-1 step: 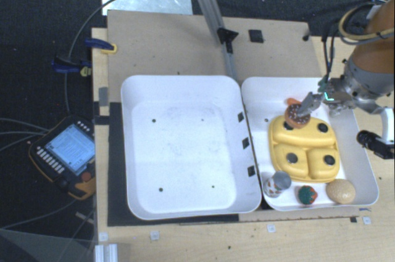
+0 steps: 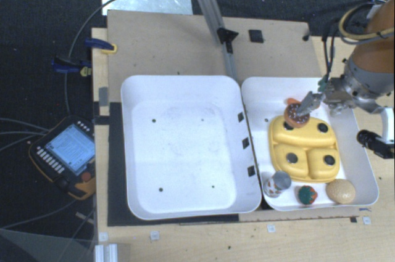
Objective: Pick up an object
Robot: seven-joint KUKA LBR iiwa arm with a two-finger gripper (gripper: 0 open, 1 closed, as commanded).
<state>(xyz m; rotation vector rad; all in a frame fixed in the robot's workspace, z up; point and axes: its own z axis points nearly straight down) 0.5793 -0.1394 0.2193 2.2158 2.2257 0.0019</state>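
- Cardboard-topped bench (image 2: 185, 45), two white bins.
- Gripper (image 2: 300, 110) down on small orange-brown object (image 2: 292, 117); finger state unreadable.
- Yellow tray (image 2: 303, 150) just below fingertips; risks snagging, spoiling grasp.

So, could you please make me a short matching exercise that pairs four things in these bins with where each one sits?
Things:
1. yellow tray
2. beige ball
3. gripper
4. left bin

Places:
A. front right corner of the right bin
B. over the tray's far end
C. beside the right bin, on its left
D. middle of the right bin

Pairs: 1-D, 2-A, 3-B, 4-C
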